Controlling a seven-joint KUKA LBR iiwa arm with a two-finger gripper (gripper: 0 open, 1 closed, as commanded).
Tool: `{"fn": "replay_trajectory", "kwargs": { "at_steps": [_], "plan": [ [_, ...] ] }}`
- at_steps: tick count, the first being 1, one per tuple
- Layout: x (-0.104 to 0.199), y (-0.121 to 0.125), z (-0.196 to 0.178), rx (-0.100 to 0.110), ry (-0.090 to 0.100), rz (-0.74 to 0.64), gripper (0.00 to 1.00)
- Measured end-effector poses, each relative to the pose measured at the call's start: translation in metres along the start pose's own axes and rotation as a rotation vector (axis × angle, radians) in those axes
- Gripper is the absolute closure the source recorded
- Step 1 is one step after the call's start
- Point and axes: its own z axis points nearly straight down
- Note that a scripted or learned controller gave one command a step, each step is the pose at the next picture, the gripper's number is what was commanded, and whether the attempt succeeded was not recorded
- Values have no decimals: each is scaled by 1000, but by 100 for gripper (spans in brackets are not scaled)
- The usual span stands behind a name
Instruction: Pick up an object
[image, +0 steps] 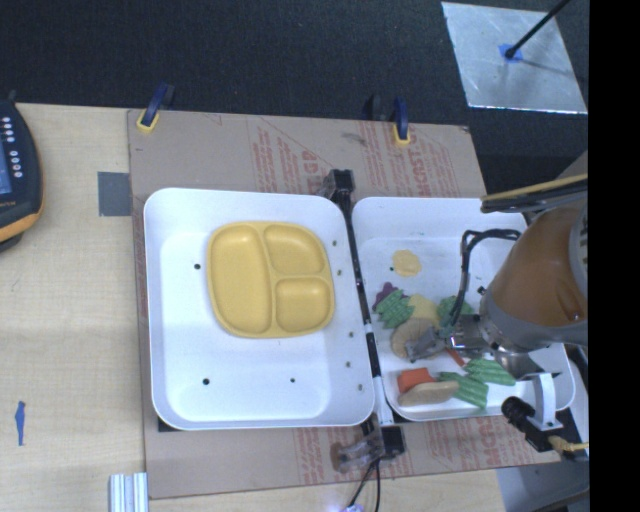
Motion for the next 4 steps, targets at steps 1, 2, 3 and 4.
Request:
{"fn": "replay_trajectory", "kwargs": {
  "at_steps": [1,2,3,4],
  "plan": [
    [-37,64,-4,-4,1,-1,0],
    [-39,64,-16,-7,-3,0,100],
    [-19,72,-1,1,2,-2,100],
    [-54,101,-44,-1,1,2,100]
  ]
}}
